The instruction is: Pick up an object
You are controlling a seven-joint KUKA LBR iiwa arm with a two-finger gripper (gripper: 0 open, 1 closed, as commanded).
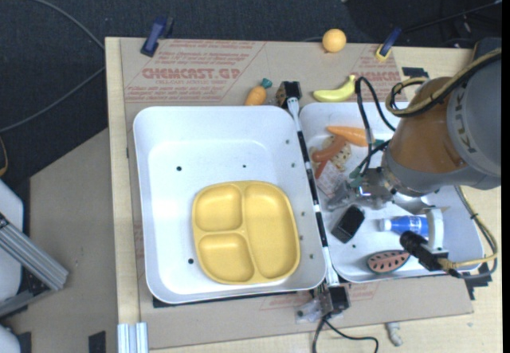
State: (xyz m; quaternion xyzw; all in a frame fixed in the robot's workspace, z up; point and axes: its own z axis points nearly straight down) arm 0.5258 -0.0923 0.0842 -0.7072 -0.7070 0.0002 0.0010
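My gripper (353,189) reaches down into the left half of the right bin (470,241), under the grey arm and its orange band (424,136). It hovers among a cluster of items. An orange carrot (347,134) and a brownish packet (332,162) lie just behind it. A small black block (348,223) sits just in front of it. A blue and white tube (407,225) lies to its right, and a brown oval brush (387,261) rests near the front wall. Nothing is visibly held.
The left bin (159,144) holds a yellow divided plate (245,230). Beyond the bins, on the bench, lie a banana (334,92), an orange ball (334,41), a small orange toy (256,95) and two blue clips (156,35). Black cables (368,108) loop over the right bin.
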